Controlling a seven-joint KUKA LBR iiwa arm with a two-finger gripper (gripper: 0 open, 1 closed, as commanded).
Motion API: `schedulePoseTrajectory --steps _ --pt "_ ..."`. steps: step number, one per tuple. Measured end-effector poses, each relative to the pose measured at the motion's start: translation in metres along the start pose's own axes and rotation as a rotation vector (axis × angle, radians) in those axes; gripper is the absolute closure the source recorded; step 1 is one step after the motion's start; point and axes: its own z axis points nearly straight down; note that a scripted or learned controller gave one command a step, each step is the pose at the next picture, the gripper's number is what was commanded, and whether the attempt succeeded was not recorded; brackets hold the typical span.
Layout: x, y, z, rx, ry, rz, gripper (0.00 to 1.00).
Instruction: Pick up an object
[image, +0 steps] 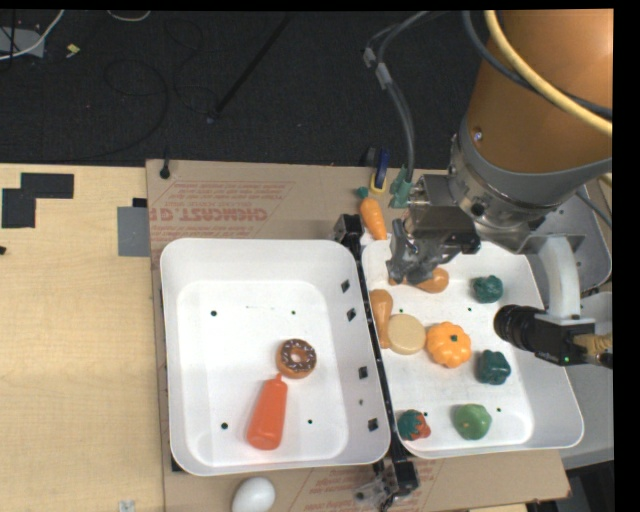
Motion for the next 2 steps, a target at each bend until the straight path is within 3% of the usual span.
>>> schedulePoseTrajectory --steps 2 --pt "-0.0037 0.0011 -0.022 0.001 -0.001 0.004 1.0"
